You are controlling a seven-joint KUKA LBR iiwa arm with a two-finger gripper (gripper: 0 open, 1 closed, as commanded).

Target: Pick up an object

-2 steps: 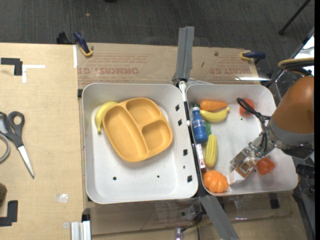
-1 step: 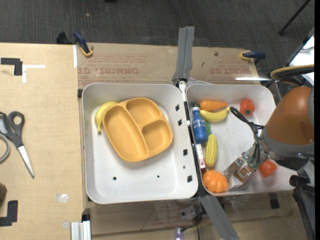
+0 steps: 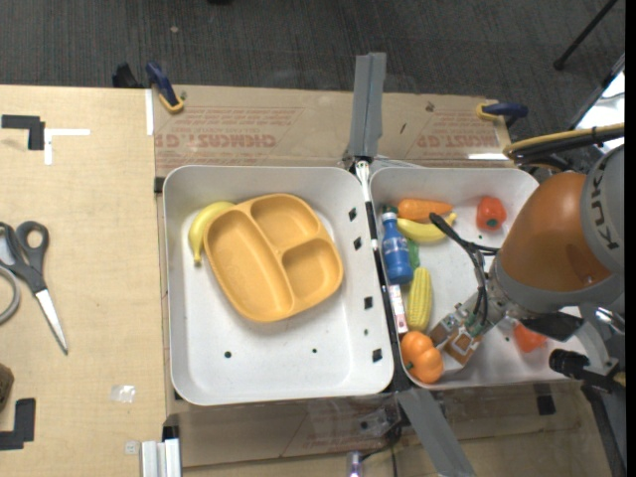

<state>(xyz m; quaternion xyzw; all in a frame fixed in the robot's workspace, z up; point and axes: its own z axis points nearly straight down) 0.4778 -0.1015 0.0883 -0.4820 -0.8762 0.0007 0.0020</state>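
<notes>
The claw (image 3: 459, 338) sits low in the right bin (image 3: 517, 371), near its front edge, and its fingers are too small and cluttered in this view to tell whether they stand wide or narrow; nothing shows between them. Just to its left, touching or nearly so, lies an orange fruit (image 3: 422, 356), the likeliest thing to take. It looks like a hollow plastic toy: light, stiff, smooth and round, so it may roll or squirt out unless the fingers close across its middle. On the claw's other side, a small red piece (image 3: 529, 339) peeks from under the arm. Farther back and to the left, a corn cob (image 3: 420, 297) lies lengthwise, easier to pinch across its ribbed width. Beyond it stand a blue bottle (image 3: 396, 254), a yellow banana (image 3: 425, 231), a carrot (image 3: 422, 209) and a red tomato (image 3: 490, 213). Well to the left, the other bin (image 3: 199, 366) holds a divided yellow plate (image 3: 273, 256).
</notes>
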